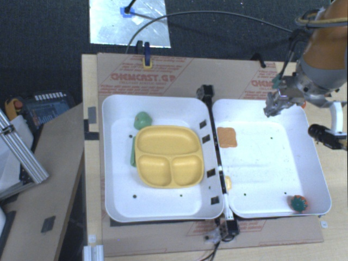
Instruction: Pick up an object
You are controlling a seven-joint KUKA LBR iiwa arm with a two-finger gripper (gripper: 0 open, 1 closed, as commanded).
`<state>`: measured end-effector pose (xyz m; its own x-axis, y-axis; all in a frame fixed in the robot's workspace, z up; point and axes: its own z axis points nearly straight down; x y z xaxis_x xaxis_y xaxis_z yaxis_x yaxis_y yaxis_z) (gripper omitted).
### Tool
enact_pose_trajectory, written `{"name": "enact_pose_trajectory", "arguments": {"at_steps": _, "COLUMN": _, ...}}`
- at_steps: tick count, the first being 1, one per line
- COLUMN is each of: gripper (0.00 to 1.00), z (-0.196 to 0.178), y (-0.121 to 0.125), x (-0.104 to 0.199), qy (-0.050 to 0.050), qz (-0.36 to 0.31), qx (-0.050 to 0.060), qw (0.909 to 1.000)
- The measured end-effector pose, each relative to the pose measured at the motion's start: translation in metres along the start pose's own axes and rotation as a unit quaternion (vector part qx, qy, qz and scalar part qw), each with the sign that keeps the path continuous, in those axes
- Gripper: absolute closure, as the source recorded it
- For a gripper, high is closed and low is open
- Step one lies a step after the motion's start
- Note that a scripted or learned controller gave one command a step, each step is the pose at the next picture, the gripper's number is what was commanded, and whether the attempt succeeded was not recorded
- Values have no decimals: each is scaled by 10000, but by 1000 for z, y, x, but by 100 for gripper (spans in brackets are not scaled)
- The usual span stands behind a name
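Note:
A yellow divided tray lies in the left bin, partly covering a green object at its upper left. In the right bin an orange flat piece rests near the upper left corner, a small yellow item sits by the divider, and a teal and orange ball lies in the lower right corner. My gripper hangs above the right bin's upper right rim, apart from every object, with nothing seen between its fingers.
The two bins sit on a cardboard sheet on the bench. A black clamp stands at the top of the divider between the bins. A foil sheet lies behind, and a metal rail is at the left.

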<state>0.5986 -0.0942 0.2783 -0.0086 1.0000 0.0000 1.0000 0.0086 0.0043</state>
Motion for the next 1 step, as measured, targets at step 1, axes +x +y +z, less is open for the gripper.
{"name": "enact_pose_trajectory", "arguments": {"at_steps": 1, "gripper": 100, "z": 20, "y": 13, "x": 56, "qy": 8, "qz": -8, "qx": 14, "qw": 10000}}
